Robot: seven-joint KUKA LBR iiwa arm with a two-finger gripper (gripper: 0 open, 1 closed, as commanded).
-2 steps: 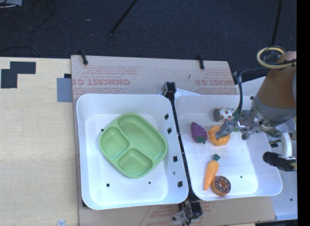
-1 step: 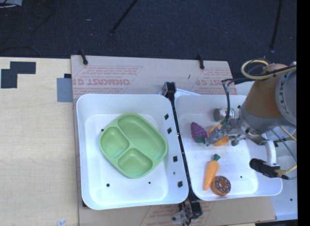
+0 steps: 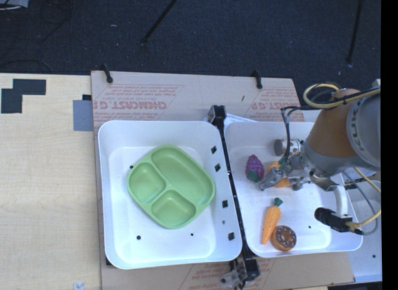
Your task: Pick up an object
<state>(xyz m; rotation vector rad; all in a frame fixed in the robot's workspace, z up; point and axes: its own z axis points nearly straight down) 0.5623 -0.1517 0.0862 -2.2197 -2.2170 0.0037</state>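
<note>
Inspector: Doughnut first, nearest the camera: chocolate-glazed with sprinkles, lying flat at the front of the right bin.

Clerk: And beside it?

Inspector: Toy carrot, orange with a green top, just left of the doughnut and touching or nearly touching it. It lies lengthwise, green end pointing away from the camera.

Clerk: The left bin?

Inspector: Left bin holds a green divided plate with three compartments, set at a skew near the middle. Both bins rest on the surface, on a sheet of printed cardboard.

Clerk: Position of the claw?

Inspector: Claw is low inside the right bin, past the carrot, with the grey arm coming in from the right. A small orange item sits right at its tip, partly hidden by the metal. I cannot tell whether the claw is spread or pressed together, nor whether it grips that item.

Clerk: Anything farther back?

Inspector: Purple toy, bumpy like a bunch of grapes, just left of the claw tip, near the divider between the bins. Beyond the surface, dark carpet.
</note>
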